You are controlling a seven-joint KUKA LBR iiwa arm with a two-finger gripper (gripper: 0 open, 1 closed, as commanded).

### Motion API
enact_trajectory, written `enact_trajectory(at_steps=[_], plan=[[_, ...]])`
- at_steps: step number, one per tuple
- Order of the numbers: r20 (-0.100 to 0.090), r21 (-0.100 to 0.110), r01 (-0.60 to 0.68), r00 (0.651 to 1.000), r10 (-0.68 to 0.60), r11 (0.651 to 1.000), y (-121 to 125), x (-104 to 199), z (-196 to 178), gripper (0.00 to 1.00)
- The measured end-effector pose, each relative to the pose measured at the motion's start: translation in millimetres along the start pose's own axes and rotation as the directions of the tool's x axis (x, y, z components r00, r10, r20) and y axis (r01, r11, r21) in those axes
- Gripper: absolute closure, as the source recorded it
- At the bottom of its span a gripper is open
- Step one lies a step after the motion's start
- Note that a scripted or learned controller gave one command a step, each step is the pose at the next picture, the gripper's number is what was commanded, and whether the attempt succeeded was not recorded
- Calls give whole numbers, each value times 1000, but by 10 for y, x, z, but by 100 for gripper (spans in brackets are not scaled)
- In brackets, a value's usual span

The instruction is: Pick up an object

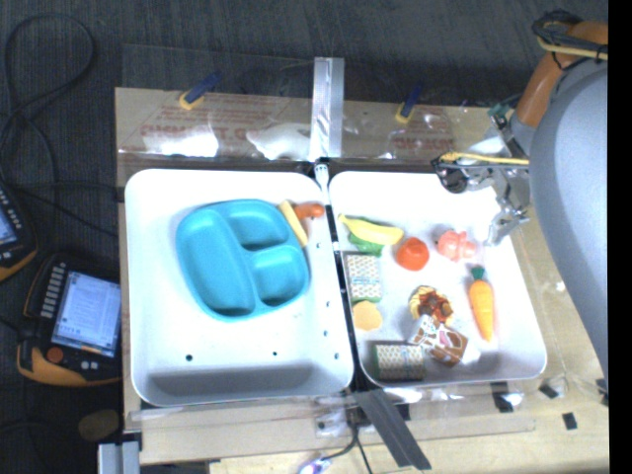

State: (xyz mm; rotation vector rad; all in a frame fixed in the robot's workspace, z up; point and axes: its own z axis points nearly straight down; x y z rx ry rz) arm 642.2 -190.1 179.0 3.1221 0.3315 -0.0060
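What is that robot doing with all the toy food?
The robot arm is reaching in from the right, trying to pick something up. Its pincer is over the far edge of the right bin, and nothing is seen between its fingers yet. In that bin lie a banana, a tomato, a carrot and some small packets. The left bin has a blue divided plate.
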Motion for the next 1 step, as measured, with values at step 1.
enact_trajectory(at_steps=[1], plan=[[-8, -2, 21, 1000, -21, 1000, -370, -248, 905, 0]])
